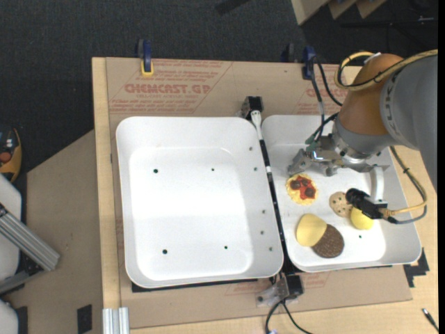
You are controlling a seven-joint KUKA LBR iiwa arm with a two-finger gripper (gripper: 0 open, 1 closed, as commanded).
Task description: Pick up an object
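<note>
My gripper (311, 160) hangs over the back half of the right bin (278, 132), reaching in from the right. Just in front of it lies a small yellow disc with red topping (302, 188), apart from the gripper. To the disc's right sits a tan cookie with dark dots (338, 202), and a small yellow rounded piece (361, 219) lies beside it. Near the bin's front a yellow lump (310, 229) rests against a dark brown round cookie (329, 243). Nothing shows in the gripper.
The left bin (139, 138) sits beside the right one, and their rims meet along a black strip (265, 165). Both stand on a cardboard sheet (174, 82) held by clamps (145, 56) at the back edge.
</note>
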